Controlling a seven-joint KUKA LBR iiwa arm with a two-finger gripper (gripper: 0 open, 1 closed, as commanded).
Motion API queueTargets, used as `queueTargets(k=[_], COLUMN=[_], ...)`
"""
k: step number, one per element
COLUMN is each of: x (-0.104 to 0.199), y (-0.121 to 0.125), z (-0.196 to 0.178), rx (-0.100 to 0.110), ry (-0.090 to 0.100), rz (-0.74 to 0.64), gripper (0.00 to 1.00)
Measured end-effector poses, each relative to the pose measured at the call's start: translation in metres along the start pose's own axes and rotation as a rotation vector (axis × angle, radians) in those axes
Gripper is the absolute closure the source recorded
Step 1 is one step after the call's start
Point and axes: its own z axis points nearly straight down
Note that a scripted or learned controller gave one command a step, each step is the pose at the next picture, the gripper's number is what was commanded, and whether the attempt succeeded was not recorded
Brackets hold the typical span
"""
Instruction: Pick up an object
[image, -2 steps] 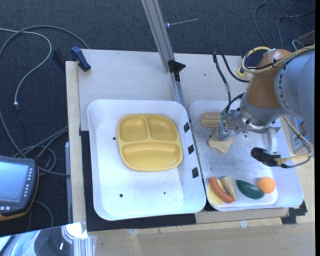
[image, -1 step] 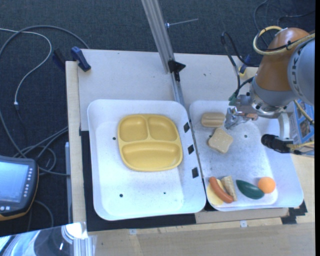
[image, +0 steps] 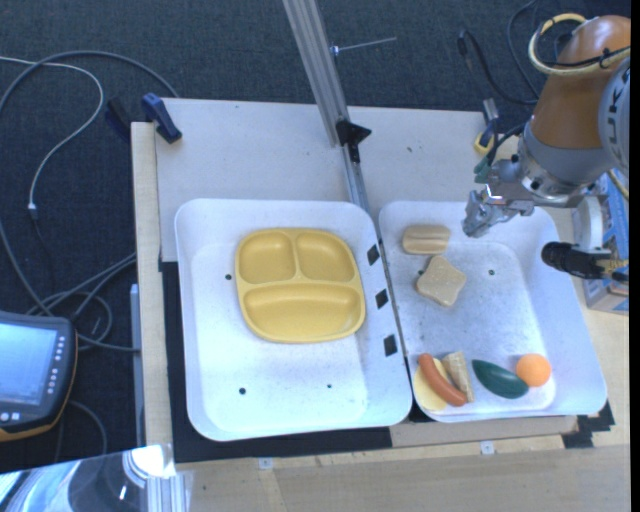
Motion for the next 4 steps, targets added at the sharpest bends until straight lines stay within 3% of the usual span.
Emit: queueTargets(k=[1,3,4], x=[0.0,0.124,0.18], y=[0.001,0.005,0.006], z=[-0.023,-0.012,-0.022], rx=[0.003,0.011,0.006], ry=[0.001,0.004,0.004], rz=[0.0,-0.006,-0.006], gripper=[1.0,1.0,1.0])
